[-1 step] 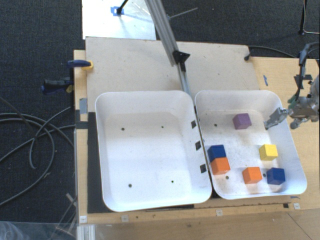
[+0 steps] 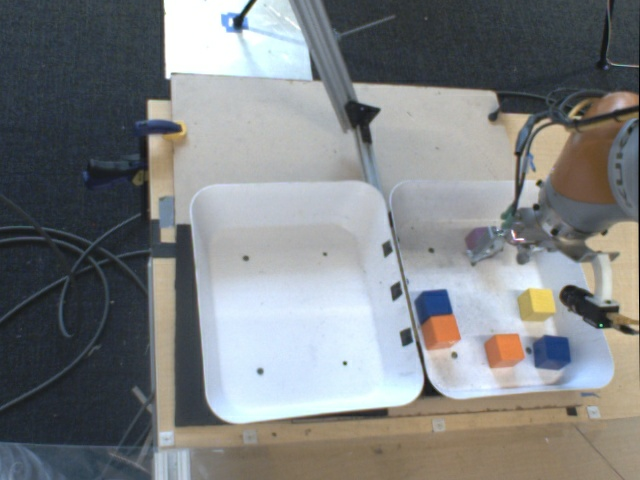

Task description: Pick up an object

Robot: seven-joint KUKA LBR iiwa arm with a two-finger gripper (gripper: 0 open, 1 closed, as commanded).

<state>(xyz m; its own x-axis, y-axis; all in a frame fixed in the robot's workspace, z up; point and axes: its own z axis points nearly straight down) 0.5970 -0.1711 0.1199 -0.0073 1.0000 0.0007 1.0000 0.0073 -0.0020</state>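
Observation:
My gripper hangs over the back of the right bin, its two fingers spread apart and open. A small purple object lies just at the outer side of the left finger, not between the two. Nearer the front of the same bin are a yellow cube, an orange cube, a dark blue cube, and a blue cube touching a second orange cube.
The left bin stands beside the right one, their walls meeting at a shared edge. A slanted metal pole crosses the bench behind the bins. Clamps grip the bench's left edge.

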